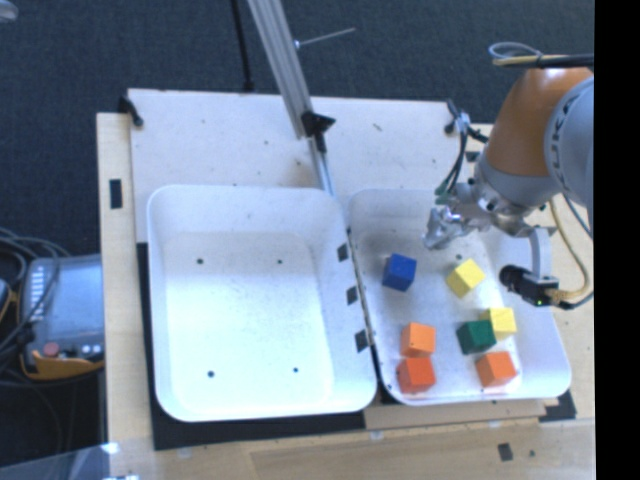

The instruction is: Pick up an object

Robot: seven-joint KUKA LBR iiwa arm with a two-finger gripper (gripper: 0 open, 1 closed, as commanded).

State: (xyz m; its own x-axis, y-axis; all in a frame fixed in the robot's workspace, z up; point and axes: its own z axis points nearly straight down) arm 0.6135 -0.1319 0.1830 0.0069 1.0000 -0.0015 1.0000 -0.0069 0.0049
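Gripper (441, 230): hangs over the right bin (560, 373); whether it's spread or pressed together, you cannot tell.
Blue cube (399, 272): nearest, just beside the gripper.
Handling: likely light, rigid; take opposite flat faces.

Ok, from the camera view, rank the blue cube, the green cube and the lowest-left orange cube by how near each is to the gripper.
Measured from the gripper:
1. Blue cube, just below-left of it, near the right bin's left wall.
2. Green cube, lower in the bin, toward its right side.
3. Lowest-left orange cube, by the bin's bottom-left corner.
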